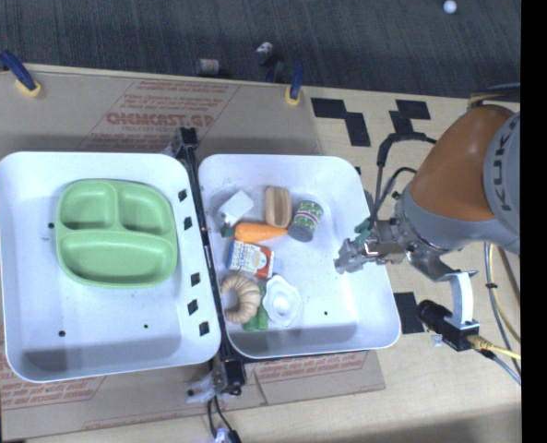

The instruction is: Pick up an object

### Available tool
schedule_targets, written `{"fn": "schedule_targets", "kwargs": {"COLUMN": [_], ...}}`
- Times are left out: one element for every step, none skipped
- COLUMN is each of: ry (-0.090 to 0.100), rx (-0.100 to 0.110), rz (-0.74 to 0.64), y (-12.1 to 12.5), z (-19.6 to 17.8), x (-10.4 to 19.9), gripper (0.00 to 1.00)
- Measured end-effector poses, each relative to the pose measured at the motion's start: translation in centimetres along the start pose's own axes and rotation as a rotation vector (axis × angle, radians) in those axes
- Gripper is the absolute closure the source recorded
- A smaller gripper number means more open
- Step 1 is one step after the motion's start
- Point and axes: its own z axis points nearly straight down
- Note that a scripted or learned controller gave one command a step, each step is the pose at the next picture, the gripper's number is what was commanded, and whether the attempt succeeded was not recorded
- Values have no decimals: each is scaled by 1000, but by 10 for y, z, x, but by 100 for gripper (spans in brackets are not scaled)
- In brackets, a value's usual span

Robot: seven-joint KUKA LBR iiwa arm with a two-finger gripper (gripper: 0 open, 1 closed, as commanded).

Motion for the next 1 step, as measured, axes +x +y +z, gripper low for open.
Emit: {"fn": "schedule_targets", "kwargs": {"ry": [-2], "rx": [-7], "rz": [0], "y": [1], "z": [-21], "x": [7], "gripper": [100]}}
